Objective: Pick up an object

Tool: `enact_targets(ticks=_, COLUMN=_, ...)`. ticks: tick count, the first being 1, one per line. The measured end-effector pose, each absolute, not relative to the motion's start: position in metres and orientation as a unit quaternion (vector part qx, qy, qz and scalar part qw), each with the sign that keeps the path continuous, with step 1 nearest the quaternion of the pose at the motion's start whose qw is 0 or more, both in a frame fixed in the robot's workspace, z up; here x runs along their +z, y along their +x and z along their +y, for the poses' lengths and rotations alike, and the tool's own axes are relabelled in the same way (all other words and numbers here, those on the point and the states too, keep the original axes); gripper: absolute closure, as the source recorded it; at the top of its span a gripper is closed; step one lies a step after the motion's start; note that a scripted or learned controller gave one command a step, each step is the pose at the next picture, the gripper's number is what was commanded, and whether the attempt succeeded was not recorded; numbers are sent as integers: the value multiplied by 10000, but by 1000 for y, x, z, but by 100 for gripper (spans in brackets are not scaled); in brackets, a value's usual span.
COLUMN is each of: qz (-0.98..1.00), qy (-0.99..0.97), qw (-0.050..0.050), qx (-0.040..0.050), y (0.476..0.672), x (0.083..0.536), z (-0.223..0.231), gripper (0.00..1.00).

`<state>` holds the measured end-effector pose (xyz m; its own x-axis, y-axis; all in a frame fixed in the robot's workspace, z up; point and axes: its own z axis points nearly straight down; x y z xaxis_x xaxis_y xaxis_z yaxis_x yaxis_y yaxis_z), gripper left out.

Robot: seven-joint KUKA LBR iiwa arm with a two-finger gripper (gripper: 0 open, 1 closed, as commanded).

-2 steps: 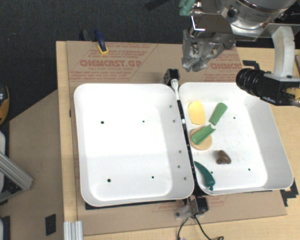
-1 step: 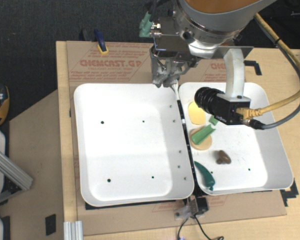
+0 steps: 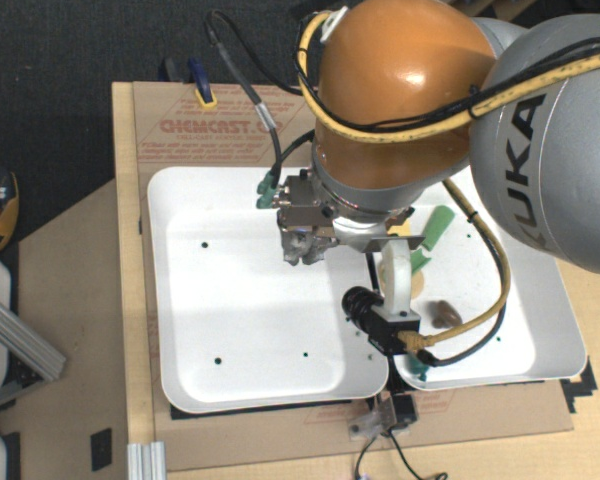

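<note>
- Orange band of the arm (image 3: pixel 410 58) fills the top of the shot, big and glossy, with a yellow-and-black cable looped around it; the grey body runs off to the right.
- Below it, the tool (image 3: pixel 302 236) hangs over the left bin (image 3: pixel 180 298), above the upper middle of its white floor, close to the side that meets the right bin (image 3: pixel 545 318).
- From this steep angle, with the wrist in the way, I can't tell how far open the tool is or whether it has hold of anything.
- Over in the right bin, there's a green piece (image 3: pixel 437 228), long and slim, lying on a slant just beside the wrist.
- Further down in that bin sits a small brown lump (image 3: pixel 443 314), apart from the green piece and near the bin's front edge.
- Both bins rest on a brown cardboard sheet (image 3: pixel 220 123) with red lettering, and that lies on the pale tabletop (image 3: pixel 80 268).
</note>
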<state>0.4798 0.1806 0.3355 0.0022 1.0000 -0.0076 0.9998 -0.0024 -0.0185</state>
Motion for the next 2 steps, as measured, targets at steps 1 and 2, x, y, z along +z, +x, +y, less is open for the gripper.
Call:
enact_targets(ticks=1, qz=-7057, qy=-7085, qw=-55, qx=-98, y=498, x=506, z=150, gripper=100)
enact_targets(ticks=2, qz=-7068, qy=-7074, qw=-11, qx=-18, y=498, x=507, z=153, gripper=100)
